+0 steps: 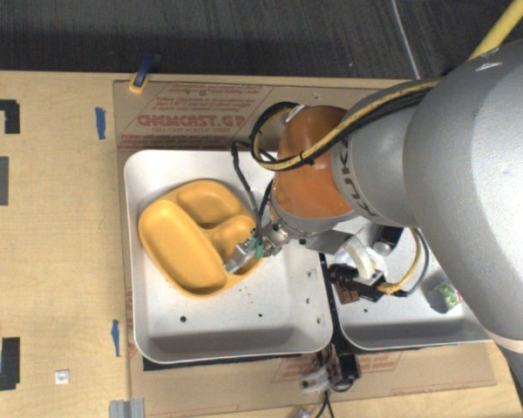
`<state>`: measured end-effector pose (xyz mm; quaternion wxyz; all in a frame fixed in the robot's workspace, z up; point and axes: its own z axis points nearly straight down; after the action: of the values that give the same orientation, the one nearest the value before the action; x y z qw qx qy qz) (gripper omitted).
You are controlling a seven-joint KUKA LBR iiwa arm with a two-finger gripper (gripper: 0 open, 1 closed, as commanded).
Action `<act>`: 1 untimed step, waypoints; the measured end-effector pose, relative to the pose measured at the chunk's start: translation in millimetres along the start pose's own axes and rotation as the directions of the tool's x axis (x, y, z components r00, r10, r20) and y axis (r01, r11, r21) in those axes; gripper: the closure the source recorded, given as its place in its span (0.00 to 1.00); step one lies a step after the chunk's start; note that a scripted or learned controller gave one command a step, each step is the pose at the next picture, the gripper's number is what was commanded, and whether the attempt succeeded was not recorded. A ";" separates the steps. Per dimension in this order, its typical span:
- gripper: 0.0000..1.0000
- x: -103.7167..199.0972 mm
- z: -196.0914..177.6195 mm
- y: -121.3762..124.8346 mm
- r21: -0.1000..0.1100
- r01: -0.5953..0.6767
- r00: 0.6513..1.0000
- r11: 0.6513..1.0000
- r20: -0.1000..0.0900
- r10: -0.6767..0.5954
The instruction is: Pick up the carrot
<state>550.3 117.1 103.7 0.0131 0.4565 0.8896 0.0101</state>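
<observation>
Tan bench (52,259) with two white bins (157,320) on cardboard (192,116).

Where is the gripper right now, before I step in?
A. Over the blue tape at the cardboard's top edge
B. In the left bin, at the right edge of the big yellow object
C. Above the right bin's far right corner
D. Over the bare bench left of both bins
B: the gripper sits low inside the left bin, its tip against the right edge of the yellow object; no carrot is visible between its fingers.

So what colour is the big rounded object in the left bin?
Yellow rounded object, shown in camera view.
</observation>
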 end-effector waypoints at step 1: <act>0.00 32.6 -23.5 47.3 0.026 0.119 0.993 0.992 -0.017 -0.119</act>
<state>569.0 171.1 128.1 0.0007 0.4026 0.9154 0.0007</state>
